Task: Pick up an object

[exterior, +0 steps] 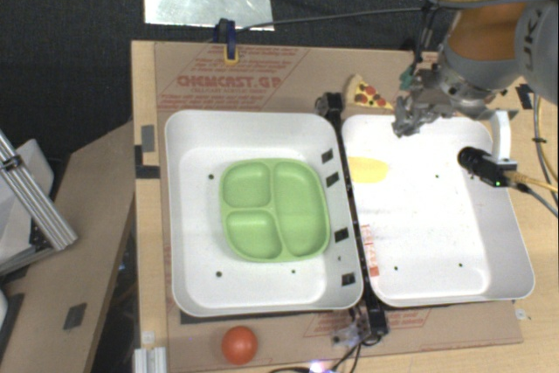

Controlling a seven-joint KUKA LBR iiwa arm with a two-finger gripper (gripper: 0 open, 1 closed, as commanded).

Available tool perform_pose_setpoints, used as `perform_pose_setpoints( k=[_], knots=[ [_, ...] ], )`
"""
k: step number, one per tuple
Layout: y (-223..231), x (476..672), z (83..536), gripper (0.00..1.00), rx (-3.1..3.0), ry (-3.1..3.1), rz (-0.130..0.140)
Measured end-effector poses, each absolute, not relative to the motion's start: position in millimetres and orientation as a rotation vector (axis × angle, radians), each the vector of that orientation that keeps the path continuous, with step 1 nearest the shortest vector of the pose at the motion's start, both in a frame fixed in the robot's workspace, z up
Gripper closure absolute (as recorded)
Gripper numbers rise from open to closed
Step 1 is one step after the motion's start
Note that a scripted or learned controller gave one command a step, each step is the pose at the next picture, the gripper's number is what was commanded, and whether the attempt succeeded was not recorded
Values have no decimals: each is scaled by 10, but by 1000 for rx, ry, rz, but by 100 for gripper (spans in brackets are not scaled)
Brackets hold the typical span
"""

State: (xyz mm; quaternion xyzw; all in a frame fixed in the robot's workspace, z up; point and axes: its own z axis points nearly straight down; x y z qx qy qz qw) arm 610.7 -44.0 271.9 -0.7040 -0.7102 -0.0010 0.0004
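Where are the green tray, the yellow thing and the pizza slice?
Green tray (274, 210): camera view, on the ridge where its compartments meet.
Yellow thing (368, 169): camera view, its middle, in the right bin.
Pizza slice (366, 93): camera view, its middle, behind the bins.

I watch through one fixed camera set above the bench, looking down at a slant on the two shallow white plastic bins (262, 131), both in frame; the grey-and-orange arm (502, 9) enters from the right.
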Motion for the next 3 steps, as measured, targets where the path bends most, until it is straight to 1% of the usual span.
perform_pose_setpoints(
  k=[1, 2, 3],
  knots=[
    [-11, 6078, 2632, 100, -2212, -2231, -3],
    [479, 5950, 2449, 100, -2210, -2230, -2],
    [997, 5781, 2446, 100, -2209, -2231, -2]
  ],
)
